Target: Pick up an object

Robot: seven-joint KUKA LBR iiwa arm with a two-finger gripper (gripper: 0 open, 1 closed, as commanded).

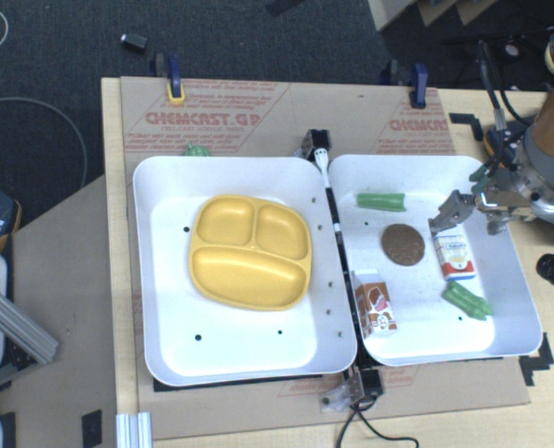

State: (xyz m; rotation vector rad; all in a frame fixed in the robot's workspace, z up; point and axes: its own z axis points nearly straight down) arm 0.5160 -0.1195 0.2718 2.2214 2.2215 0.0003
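While the gripper (pixel 463 208) hovers open and empty near the right bin's (pixel 512 339) far right edge, the carton (pixel 454 255) just below lies unlifted, so picking remains undone.

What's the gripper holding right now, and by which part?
Nothing that the view shows. The gripper hangs over the right bin, just above the white and red packet, with no object between its fingers.

Just below the tool (pixel 463 211) lies a white-and-red packet (pixel 454 255), with a brown disc (pixel 404 245) beside it to the tool's left. Farther left, a green piece (pixel 380 200) sits near the bin's far wall. Open white floor lies between these and the snack packet (pixel 375 308) and second green piece (pixel 467 301) below.
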